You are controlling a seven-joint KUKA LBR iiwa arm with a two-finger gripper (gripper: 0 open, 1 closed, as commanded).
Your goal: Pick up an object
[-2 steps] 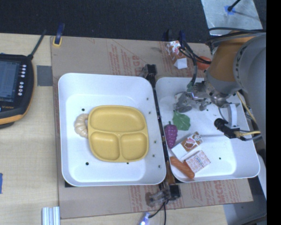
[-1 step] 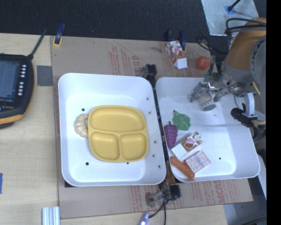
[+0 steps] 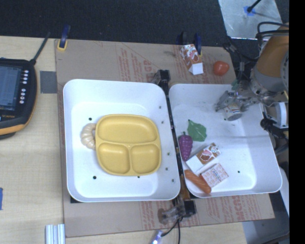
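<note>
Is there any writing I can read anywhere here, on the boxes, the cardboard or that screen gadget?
None can be read.
Cardboard: faint red print, too blurred.
Small carton behind the bins: printed, too small.
Two packets in the right bin: printed, too small.
Handheld screen at left: buttons and display, no legible text.

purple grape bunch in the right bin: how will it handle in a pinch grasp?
The purple grape bunch looks like a lumpy plastic toy, so probably stiff and light. Its bumpy, tapered shape may slip sideways. It lies against the bin wall, likely leaving little room on that side.
</note>
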